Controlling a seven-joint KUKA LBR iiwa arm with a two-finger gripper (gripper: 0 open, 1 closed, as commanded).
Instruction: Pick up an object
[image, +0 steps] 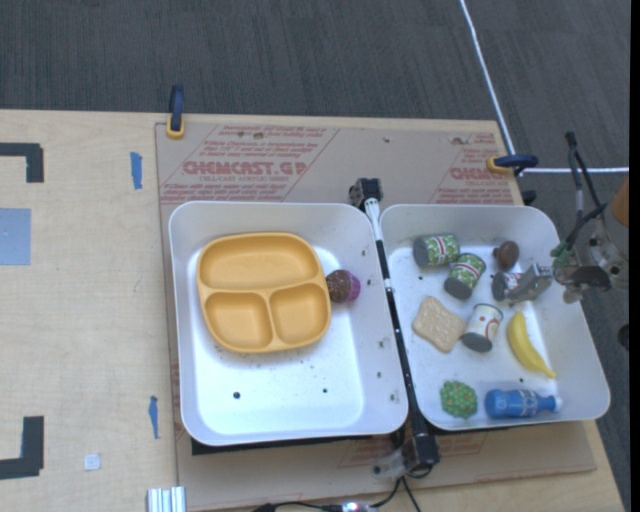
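- The jaws (522, 287) hang low in the right bin (596, 395), toward the tabletop's right edge; whether they are apart or together, I cannot tell.
- Nothing looks lifted yet.
- The banana (527, 344) lies just beside them; a likely next move is lowering squarely over it.

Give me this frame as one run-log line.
task: pick up an object | gripper: low in right bin, beside banana and cans | grasp: none seen | left bin: yellow tray
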